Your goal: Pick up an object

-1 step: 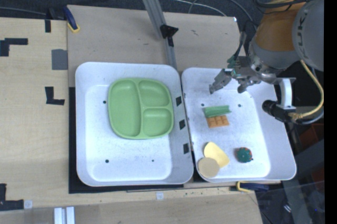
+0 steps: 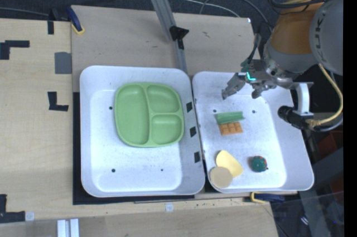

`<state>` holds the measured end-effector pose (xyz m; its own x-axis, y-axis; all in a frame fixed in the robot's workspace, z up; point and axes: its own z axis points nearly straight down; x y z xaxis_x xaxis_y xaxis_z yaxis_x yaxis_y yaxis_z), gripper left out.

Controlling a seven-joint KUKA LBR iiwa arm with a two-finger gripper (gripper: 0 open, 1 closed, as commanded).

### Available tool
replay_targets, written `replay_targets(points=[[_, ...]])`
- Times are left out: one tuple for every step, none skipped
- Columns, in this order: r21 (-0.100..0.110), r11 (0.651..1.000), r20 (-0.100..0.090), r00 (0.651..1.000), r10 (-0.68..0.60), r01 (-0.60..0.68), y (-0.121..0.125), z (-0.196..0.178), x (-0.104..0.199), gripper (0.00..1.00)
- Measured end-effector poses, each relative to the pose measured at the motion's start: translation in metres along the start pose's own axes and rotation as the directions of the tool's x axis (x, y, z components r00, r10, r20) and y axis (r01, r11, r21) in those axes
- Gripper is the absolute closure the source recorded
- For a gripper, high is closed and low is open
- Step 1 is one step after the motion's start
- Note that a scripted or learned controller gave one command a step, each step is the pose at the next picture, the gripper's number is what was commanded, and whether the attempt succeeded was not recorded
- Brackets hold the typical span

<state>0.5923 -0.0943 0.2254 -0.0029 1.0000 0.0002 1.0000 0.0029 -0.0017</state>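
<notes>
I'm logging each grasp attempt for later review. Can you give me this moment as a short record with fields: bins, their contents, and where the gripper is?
left bin: holds a green divided plate
right bin: holds a green block, an orange waffle piece, a yellow slice, a tan disc, a dark green round item
block and waffle: touching, block on the far side
slice and disc: overlapping at the near rim
gripper: fingers spread, above the right bin's far end, holding nothing

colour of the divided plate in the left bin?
Light green divided plate, plain, no pattern; clearest in the camera view.
</notes>
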Motion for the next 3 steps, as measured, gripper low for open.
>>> replay_targets(points=[[0.006, 1.0, 0.001, 1.0, 0.002, -0.002, -0.006, 0.059, -0.008, 0.0], [0.006, 1.0, 0.0, 1.0, 0.002, -0.002, -0.015, 0.107, -0.004, 0.0], [-0.002, 1.0, 0.003, 1.0, 0.002, -0.002, -0.015, 0.137, -0.005, 0.0]])
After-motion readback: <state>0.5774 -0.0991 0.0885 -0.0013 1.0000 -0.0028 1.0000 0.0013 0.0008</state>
